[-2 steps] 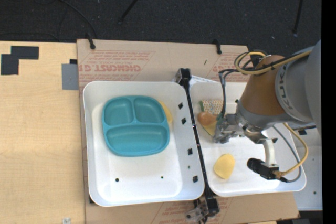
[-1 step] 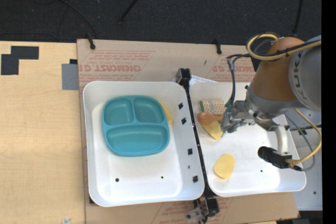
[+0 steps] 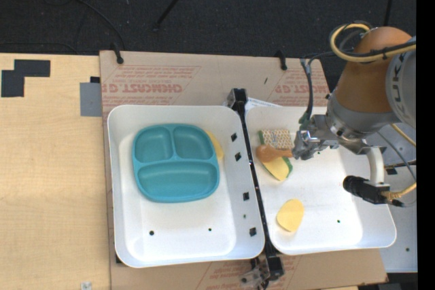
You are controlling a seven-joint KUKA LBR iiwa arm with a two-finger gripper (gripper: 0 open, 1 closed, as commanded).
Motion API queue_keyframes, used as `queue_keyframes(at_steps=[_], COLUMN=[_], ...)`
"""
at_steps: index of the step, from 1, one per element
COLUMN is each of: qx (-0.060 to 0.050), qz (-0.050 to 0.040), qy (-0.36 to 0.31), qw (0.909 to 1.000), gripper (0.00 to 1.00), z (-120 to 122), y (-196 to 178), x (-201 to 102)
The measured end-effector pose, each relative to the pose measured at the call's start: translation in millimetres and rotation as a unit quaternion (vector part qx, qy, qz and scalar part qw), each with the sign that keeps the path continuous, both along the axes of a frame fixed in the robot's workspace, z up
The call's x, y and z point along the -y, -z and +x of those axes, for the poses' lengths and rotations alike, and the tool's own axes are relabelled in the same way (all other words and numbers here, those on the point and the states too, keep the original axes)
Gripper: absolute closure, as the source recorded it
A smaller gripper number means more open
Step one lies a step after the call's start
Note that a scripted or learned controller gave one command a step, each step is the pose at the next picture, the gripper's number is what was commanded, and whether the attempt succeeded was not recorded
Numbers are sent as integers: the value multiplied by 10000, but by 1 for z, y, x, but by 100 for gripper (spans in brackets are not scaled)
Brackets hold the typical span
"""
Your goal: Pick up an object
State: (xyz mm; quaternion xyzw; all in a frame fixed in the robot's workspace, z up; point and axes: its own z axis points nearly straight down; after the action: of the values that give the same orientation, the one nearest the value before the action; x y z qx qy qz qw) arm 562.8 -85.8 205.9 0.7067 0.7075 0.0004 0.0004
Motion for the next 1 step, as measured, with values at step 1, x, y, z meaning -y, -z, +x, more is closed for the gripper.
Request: queue_keyframes(at_steps=[1], qx=[7], qz=[-3], qy=[2], qw=[10000], gripper=[100], z=[10], y=[-56], x=[4])
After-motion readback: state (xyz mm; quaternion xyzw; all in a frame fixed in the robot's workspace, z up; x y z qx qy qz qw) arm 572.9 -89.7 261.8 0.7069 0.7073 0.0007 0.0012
